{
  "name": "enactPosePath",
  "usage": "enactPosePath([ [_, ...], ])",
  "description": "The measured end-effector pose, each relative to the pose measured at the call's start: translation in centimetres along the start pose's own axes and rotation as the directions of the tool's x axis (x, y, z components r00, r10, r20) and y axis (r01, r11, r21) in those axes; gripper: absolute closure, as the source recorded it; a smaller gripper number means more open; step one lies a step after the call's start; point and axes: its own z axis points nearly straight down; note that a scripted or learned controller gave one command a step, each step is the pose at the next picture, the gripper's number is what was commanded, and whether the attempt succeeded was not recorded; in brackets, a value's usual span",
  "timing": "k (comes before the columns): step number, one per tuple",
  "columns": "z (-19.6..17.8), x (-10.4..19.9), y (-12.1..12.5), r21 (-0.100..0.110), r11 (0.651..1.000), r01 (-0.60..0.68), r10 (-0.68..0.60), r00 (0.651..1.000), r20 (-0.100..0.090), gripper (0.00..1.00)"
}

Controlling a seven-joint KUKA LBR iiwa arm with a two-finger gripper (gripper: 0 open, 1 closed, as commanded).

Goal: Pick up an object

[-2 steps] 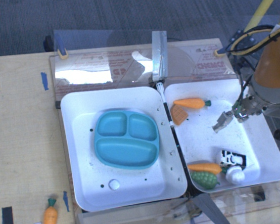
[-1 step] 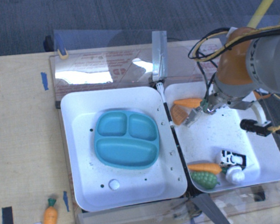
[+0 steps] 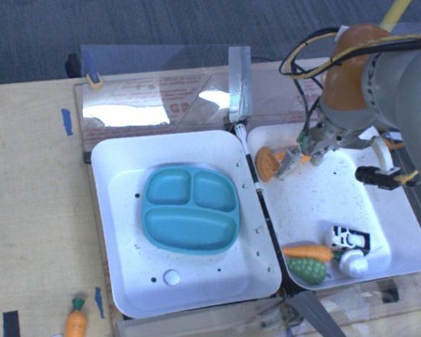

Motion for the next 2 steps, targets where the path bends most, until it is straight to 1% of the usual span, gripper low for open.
enactPosePath([
  [1,-5.6,-5.2,-0.7,-0.035,0.956,-0.292,0.292,0.956,0.007,0.0],
  [2,-1.2,-0.8,0.9,-0.035,0.959,-0.282,0.283,0.959,0.007,0.0],
])
